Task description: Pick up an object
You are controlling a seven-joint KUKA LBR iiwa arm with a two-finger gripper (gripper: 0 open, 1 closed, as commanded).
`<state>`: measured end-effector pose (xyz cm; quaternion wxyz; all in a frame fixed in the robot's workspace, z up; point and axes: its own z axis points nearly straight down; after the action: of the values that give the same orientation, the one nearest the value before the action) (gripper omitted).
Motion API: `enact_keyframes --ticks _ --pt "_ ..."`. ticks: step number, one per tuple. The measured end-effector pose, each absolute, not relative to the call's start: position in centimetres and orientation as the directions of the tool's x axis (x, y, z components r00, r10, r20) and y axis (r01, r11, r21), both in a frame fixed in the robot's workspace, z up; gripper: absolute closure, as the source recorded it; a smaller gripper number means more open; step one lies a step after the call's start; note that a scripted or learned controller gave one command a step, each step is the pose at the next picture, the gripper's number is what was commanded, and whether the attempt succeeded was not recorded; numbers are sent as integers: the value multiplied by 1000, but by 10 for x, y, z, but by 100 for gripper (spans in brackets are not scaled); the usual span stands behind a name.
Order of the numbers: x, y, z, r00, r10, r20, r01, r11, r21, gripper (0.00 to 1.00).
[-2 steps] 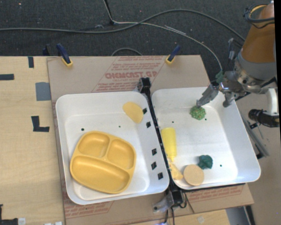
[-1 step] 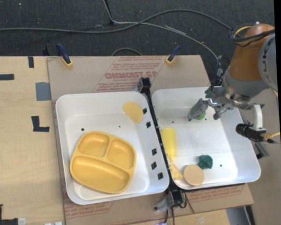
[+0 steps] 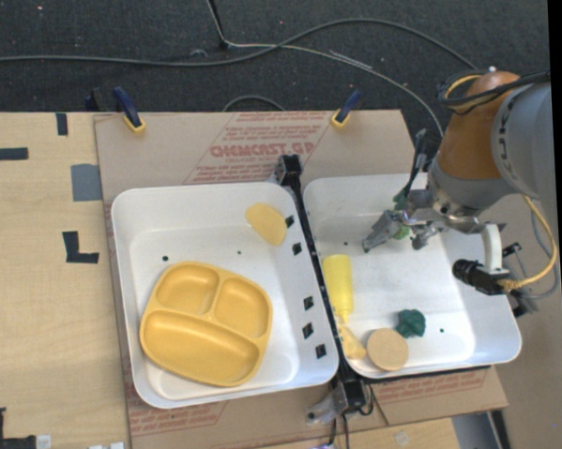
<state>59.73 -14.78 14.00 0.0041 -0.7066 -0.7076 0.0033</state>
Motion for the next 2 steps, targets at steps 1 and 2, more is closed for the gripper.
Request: enact_keyframes --ticks 1,2 --pt "596 -147 84 -1 1000 0 1000 1 -7 0" --pt "597 -148 95 -1 1000 0 1000 1 -7 100"
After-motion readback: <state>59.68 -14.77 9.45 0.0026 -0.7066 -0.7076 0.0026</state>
